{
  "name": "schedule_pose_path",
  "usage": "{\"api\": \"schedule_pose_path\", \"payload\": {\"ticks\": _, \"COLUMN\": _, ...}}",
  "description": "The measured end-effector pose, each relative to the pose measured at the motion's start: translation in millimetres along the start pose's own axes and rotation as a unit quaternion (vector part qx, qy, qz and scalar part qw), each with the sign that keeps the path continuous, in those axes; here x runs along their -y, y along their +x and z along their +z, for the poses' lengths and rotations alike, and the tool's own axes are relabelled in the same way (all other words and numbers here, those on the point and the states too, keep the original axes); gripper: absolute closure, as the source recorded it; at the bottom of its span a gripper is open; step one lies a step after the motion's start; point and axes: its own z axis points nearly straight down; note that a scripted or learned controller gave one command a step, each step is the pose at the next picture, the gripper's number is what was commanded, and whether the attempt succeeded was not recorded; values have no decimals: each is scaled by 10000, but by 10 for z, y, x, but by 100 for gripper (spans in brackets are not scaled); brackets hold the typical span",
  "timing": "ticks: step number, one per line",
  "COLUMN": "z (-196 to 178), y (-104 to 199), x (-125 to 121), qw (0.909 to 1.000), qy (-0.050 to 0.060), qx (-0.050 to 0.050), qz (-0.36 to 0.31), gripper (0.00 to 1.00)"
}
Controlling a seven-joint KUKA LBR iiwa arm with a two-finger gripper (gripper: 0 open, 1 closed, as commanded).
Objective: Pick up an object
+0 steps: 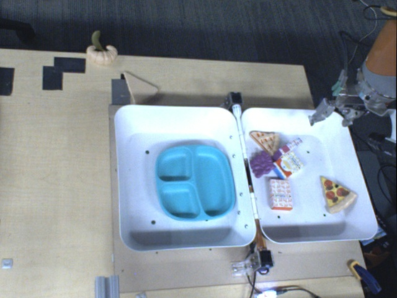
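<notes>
The right bin (347, 148) holds several small toys. A pizza slice (338, 194) lies near its right wall. A red and white carton (281, 194) sits in the middle, and a purple bunch of grapes (262, 163) rests by the left wall. A toasted triangular slice (265, 140) and a small colourful packet (290, 164) lie close to the grapes. My gripper (332, 114) hangs over the bin's far right corner, above and apart from all the toys. Its fingers are spread open with nothing between them.
The left bin (133, 166) holds a blue divided tray (195, 180). A small gourd (101, 54) and black tape patches (62, 70) lie on the bench at far left. Cables trail off at the right by the arm (379, 73).
</notes>
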Motion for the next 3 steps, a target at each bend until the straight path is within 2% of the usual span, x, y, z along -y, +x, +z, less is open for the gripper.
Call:
{"api": "schedule_pose_path", "payload": {"ticks": 1, "z": 662, "y": 299, "x": 305, "qw": 10000, "qy": -85, "qx": 25, "qz": 5, "gripper": 0}}
{"api": "schedule_pose_path", "payload": {"ticks": 2, "z": 803, "y": 304, "x": 523, "qw": 10000, "qy": -10, "qx": 1, "qz": -2, "gripper": 0}}
{"api": "schedule_pose_path", "payload": {"ticks": 3, "z": 985, "y": 490, "x": 707, "qw": 10000, "qy": -77, "qx": 17, "qz": 10, "gripper": 0}}
